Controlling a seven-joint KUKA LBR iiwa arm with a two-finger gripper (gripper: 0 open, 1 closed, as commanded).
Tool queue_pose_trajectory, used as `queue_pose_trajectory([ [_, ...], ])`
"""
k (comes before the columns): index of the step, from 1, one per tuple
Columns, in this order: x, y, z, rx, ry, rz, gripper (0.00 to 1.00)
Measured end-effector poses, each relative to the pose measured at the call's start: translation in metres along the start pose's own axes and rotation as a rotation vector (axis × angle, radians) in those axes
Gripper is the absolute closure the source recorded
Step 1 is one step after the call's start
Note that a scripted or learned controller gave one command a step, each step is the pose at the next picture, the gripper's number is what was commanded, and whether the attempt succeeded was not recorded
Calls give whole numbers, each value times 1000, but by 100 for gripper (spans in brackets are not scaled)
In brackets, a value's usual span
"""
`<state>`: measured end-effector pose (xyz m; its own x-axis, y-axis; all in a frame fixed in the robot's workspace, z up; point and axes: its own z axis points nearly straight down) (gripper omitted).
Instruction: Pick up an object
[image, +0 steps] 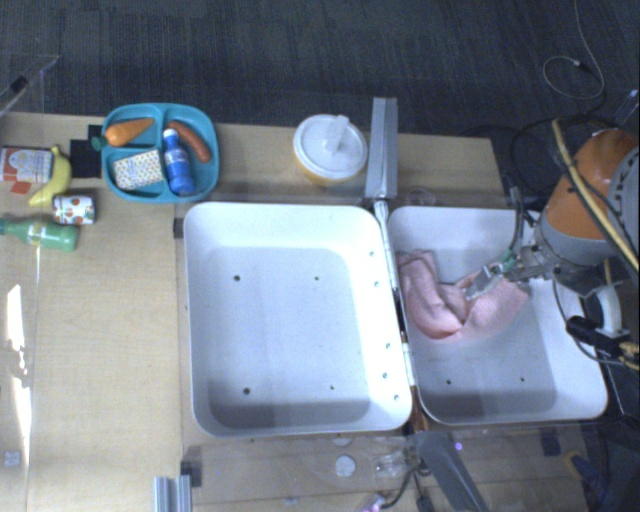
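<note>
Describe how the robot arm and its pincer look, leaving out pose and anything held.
The arm is grey with a rounded orange section above the wrist. Yellow and black cables run along it. The pincer is small, slim and metallic, with a greenish tint near its base.

Even, fairly bright overhead light, no hard beams. Pincer (487, 279) is small and soft in detail; whether its fingers are apart or together is unclear. Pink cloth (450, 300) just beside it casts only a faint shadow on the right bin (500, 385). Left bin (290, 300), well left of the pincer, shows mild grey shading along its near wall. Far left of the pincer, a pale glare streak lies on the bench (100, 350). Floor behind the pincer is dark and grainy. Whole frame slightly soft, low resolution, lines bowing a little at the edges.
</note>
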<state>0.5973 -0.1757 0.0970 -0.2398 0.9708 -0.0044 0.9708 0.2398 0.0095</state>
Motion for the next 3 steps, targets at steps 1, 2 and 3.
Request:
queue_pose_trajectory([
  [1, -27, -14, -45, 6, 1, 268, 0],
  [2, 2, -4, 7, -2, -2, 178, 0],
  [3, -13, -22, 7, -3, -2, 194, 0],
])
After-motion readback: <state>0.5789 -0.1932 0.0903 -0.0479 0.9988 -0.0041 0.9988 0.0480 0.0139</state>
